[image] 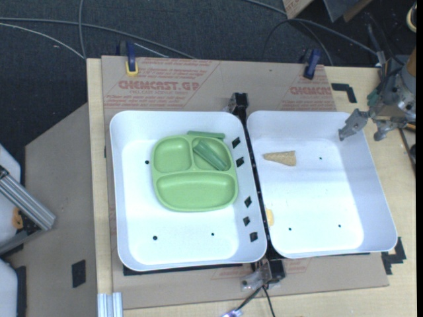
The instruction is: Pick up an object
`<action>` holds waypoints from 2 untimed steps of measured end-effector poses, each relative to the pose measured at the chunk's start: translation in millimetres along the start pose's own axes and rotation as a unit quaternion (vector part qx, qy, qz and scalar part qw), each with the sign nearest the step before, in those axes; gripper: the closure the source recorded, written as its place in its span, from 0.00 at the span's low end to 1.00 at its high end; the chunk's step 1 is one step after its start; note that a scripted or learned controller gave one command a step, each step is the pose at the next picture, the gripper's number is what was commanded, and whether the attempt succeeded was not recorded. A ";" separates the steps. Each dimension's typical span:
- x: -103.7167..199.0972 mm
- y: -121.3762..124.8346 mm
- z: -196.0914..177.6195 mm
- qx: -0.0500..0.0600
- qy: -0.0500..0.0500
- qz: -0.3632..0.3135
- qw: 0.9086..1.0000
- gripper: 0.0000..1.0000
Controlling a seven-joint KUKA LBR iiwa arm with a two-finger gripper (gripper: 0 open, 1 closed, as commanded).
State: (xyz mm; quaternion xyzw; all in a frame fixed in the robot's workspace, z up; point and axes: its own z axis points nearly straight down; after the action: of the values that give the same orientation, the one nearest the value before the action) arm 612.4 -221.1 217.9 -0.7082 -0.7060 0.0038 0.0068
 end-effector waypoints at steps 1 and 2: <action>0.8 3.0 -9.0 -0.007 -0.002 -0.002 1.000 0.00; -1.8 3.3 33.0 -0.005 -0.001 -0.002 1.000 0.00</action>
State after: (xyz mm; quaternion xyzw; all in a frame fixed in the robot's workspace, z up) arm 615.1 -222.8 184.8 -0.7071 -0.7071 0.0010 0.0022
